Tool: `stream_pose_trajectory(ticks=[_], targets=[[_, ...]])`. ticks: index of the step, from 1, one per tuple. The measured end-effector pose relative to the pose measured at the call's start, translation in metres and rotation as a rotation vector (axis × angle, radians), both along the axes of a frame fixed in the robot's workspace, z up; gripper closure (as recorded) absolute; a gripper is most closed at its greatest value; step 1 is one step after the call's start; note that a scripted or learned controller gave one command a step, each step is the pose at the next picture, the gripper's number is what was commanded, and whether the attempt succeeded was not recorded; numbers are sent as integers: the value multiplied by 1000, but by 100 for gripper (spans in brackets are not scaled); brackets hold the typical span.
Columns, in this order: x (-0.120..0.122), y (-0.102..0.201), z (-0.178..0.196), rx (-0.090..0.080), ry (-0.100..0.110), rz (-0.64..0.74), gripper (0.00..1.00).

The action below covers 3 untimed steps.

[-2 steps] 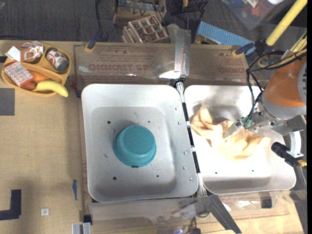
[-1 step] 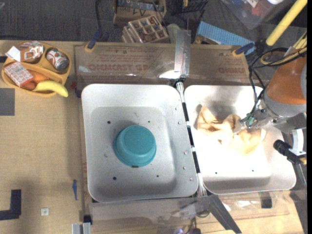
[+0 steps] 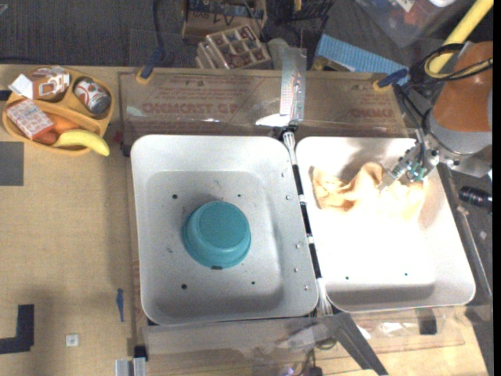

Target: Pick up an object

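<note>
cloth (image 3: 350,188), pale yellow and crumpled, lies in the far part of the right bin (image 3: 391,272), and the end effector (image 3: 401,172) is right at its right edge, reaching in from the right. fingers look nearly closed on a raised fold of the fabric, though the view is too blurred to be sure of a grip. over in the left bin (image 3: 156,288) a teal bowl (image 3: 218,233) sits upside down near the middle. far left on the tabletop (image 3: 63,249), a yellow tray (image 3: 16,124) with a banana (image 3: 84,140).
</note>
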<state>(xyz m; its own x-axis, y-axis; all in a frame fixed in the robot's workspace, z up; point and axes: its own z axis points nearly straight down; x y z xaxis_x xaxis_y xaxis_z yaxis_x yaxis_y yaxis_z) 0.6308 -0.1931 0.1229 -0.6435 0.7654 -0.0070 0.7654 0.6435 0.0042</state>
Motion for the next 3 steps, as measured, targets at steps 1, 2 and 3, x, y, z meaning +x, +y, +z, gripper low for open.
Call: stream_pose_trajectory(ticks=[1,2,3], targets=[[0,0,0,0,0,0,0],[27,91,-29,0,-3,10,0],[29,91,-17,1,-12,9,100]])
